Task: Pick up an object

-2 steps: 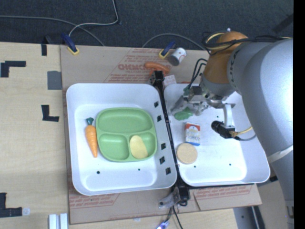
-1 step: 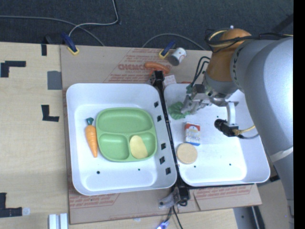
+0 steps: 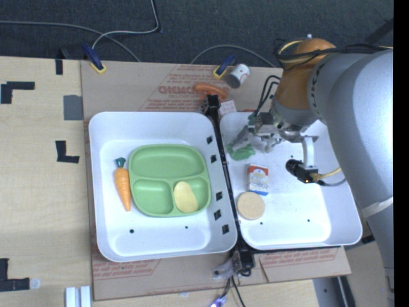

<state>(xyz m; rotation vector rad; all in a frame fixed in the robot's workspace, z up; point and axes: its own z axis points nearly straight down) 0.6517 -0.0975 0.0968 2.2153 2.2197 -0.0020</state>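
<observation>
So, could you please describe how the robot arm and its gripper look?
The arm is thick, rounded and light grey, with an orange band above the wrist. Thin dark cables loop around that band. The gripper is small, metallic grey and dark. A black fitting with a yellowish cable sits below the wrist.

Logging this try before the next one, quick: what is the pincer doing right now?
Pincer: down in the right bin, at a green object; open, shut or holding cannot be told.
</observation>
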